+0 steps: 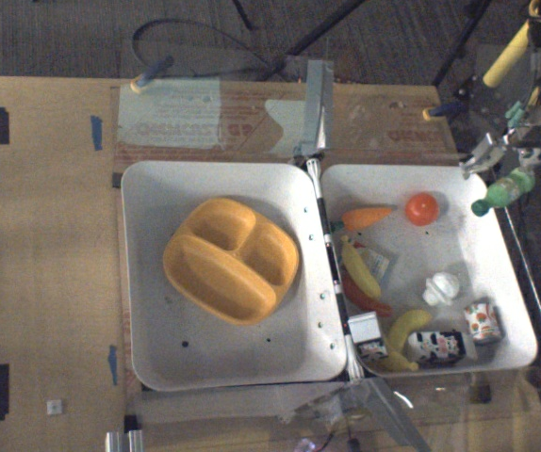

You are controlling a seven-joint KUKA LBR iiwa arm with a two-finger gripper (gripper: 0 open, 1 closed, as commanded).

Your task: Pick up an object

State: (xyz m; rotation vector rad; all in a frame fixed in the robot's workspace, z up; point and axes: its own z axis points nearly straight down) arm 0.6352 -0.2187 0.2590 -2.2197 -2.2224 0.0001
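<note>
Nearest the camera, along the lower wall of the right bin (pixel 520 281), a small carton with a dark printed face (pixel 437 347) lies flat, touching the end of a yellow banana (pixel 403 337) that curves up toward the bin's middle. Just to the right sits a small box with orange markings (pixel 482 321), apart from the carton. At the bin's lower left corner a small white packet (pixel 365 330) rests against the divider.

Further up, a crumpled white object (pixel 441 288) lies near the middle of the right bin. A second banana (pixel 358 269) lies along the left wall, with a red item (pixel 369 301) partly under it; what that item is cannot be told. A carrot (pixel 368 217) lies near the upper left of this bin, and a round red-orange object (pixel 421 208) sits just to its right, apart from it.

The left bin (pixel 148 281) holds one orange divided plate (pixel 232 259) with three compartments, lying flat near the centre, turned at an angle.

Both bins stand side by side on the bench (pixel 44 281). The gripper (pixel 508 163) hangs above the upper right corner of the right bin, beside a green bottle-shaped object (pixel 503 193); whether it is spread or pressed together cannot be told. Nothing is seen between its fingers.
</note>
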